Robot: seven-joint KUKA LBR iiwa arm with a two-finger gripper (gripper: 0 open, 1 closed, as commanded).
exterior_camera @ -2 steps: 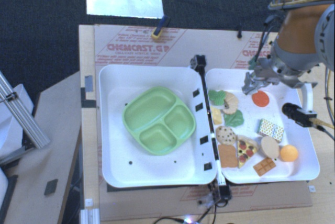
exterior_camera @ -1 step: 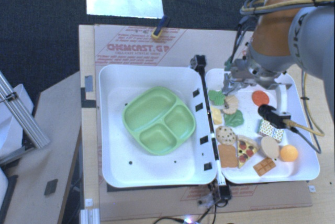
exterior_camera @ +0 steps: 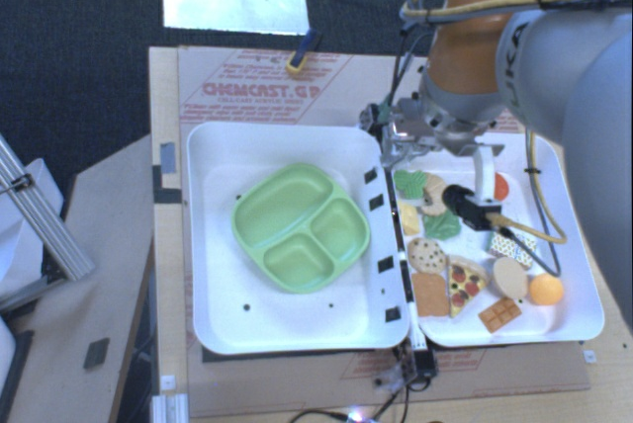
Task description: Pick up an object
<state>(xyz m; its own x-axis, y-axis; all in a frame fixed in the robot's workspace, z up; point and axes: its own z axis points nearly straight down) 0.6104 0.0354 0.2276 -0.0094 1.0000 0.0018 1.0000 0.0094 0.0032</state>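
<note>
My gripper [exterior_camera: 399, 147] hangs over the far left corner of the right bin [exterior_camera: 579, 312], close to the wall between the two bins. Just in front of it lie a green leafy toy [exterior_camera: 409, 182] and a tan piece [exterior_camera: 433, 198]. Further forward in the same bin are a chocolate-chip cookie [exterior_camera: 427, 255], a pizza slice [exterior_camera: 463, 282], a slice of toast [exterior_camera: 430, 296], a brown waffle [exterior_camera: 499, 314], a beige oval [exterior_camera: 510, 278] and an orange ball [exterior_camera: 545, 290]. Nothing shows between the fingers.
The left bin [exterior_camera: 218, 312] holds a green divided plate [exterior_camera: 300, 226]. A yellow wedge [exterior_camera: 409, 219], a green lettuce piece [exterior_camera: 442, 226] and a red piece [exterior_camera: 501, 186] also lie in the right bin. The big grey arm [exterior_camera: 584, 65] covers the right bin's far right.
</note>
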